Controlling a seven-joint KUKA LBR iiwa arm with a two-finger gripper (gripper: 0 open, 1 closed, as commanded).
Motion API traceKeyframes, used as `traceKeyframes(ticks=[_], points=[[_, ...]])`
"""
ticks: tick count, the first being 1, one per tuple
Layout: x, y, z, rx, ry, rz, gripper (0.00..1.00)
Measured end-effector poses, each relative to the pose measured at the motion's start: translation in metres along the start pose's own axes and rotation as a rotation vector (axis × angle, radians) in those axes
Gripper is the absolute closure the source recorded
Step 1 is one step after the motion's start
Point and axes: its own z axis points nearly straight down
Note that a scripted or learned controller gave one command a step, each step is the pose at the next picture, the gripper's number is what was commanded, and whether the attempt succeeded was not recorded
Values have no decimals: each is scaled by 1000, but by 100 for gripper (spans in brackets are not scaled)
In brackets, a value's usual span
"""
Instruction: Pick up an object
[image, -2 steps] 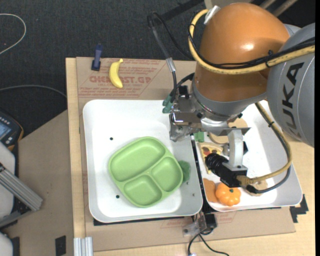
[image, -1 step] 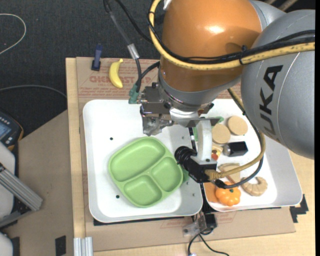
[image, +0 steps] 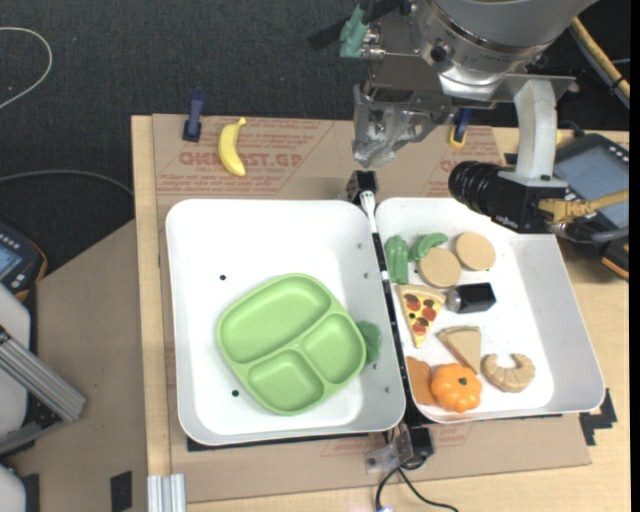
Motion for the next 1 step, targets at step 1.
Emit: traceKeyframes(ticks=[1], points=[[-4, -9, 89, 31, -10, -2, 100]])
